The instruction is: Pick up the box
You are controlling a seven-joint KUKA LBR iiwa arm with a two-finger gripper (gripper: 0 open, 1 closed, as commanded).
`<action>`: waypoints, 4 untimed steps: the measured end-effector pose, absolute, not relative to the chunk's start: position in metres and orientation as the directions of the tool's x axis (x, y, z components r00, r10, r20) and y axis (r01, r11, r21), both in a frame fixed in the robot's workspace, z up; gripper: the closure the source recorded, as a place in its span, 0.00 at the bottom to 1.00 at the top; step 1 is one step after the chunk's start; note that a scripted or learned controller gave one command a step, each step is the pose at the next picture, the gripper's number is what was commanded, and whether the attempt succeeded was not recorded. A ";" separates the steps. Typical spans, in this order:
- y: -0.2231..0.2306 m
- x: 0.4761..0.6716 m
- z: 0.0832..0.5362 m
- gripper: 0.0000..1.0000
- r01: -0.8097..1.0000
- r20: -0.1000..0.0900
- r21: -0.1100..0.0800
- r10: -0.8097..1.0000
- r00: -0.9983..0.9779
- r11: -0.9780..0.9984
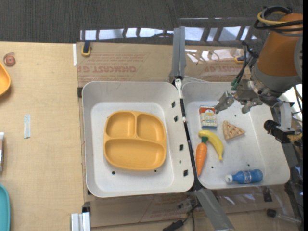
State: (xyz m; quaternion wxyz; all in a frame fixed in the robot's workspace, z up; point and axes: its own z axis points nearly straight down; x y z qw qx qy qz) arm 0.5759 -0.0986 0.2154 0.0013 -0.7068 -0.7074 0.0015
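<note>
Now pincer (237,101) hovers open, empty, just right of box (208,117); centre over box, descend straight, avoid banana (215,143).

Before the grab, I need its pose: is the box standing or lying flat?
Lying flat: the box shows its printed face upward on the right bin's floor.

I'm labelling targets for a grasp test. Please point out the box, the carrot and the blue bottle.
box (208,117), camera view, middle of its printed top face.
carrot (200,157), camera view, middle of its orange body.
blue bottle (249,176), camera view, middle of its blue body.
</note>
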 end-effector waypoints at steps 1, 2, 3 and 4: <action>-0.103 0.613 0.112 0.00 0.998 0.000 -0.003 0.998 -0.059 0.059; -0.095 0.634 0.092 0.00 0.980 -0.001 0.000 0.980 -0.197 0.197; -0.097 0.634 0.101 1.00 0.981 -0.001 0.000 0.981 -0.193 0.193; -0.074 0.607 0.196 1.00 0.969 0.000 -0.001 0.969 -0.249 0.249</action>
